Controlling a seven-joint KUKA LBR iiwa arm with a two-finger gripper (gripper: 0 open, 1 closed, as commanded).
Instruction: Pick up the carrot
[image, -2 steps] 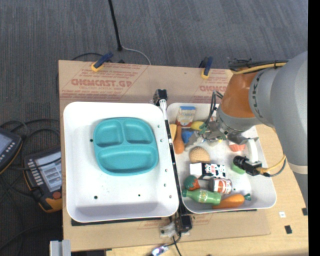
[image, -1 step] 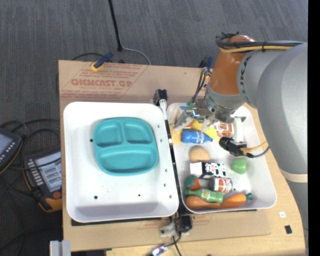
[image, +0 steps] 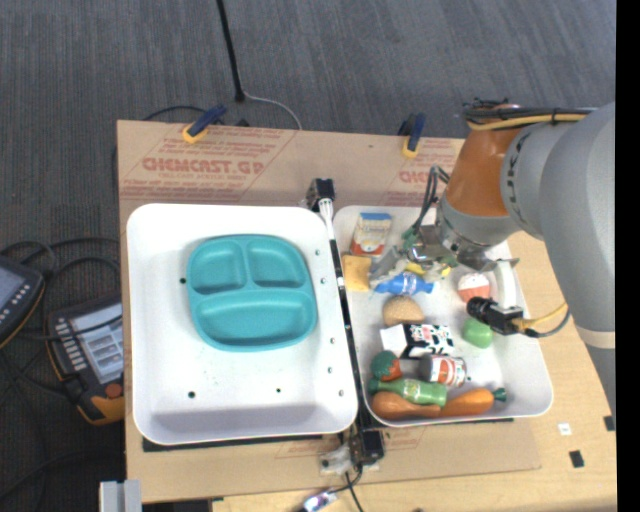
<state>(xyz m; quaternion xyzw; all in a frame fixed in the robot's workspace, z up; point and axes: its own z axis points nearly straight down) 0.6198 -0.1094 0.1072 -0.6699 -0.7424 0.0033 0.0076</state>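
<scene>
The carrot (image: 462, 403) lies at the near edge of the right bin (image: 528, 392), well apart from the gripper (image: 415, 255), whose state I cannot tell, so it should travel there and descend straight, avoiding the neighbouring toys.

The grey arm (image: 570, 180) reaches in from the right, orange band bent downward, its claw (image: 415, 258) pointing down and leftward.
</scene>
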